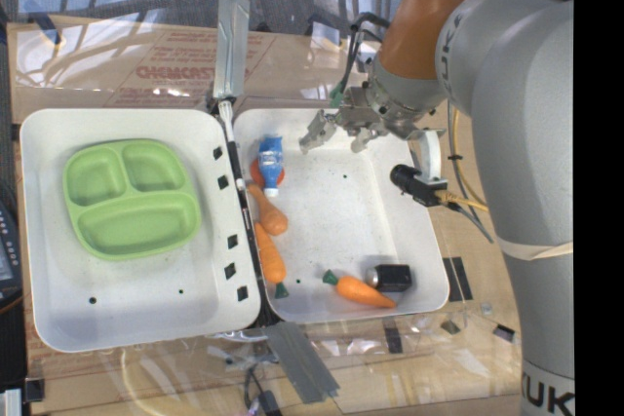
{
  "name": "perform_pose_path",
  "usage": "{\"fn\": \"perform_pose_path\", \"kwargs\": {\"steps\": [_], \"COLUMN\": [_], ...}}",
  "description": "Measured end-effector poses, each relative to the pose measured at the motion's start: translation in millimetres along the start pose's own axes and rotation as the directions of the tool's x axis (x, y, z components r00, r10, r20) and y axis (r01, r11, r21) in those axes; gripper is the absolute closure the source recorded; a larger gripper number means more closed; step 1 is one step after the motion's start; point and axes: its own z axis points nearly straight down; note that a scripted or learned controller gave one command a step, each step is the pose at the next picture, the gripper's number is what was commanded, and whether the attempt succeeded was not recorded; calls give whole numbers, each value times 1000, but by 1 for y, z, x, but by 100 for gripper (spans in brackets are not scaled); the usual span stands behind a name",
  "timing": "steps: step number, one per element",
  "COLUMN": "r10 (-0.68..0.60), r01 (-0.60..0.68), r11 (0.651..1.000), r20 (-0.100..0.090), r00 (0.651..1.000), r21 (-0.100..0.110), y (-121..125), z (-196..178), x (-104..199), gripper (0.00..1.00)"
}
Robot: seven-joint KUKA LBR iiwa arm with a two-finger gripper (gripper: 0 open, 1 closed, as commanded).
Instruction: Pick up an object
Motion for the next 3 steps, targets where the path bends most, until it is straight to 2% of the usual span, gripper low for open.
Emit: {"fn": "perform_pose_path", "kwargs": {"steps": [1, 2, 3], "r10": [-15, -131, -113], "r01": [15, 131, 113], "r11": [1000, 991, 994], "r20": [0, 0, 1], "r00": [1000, 991, 994], "r21": [0, 0, -1], "y": [16, -27, -86], "z": [81, 103, 102], "x": [35, 24, 24], "gripper": [0, 0, 0]}}
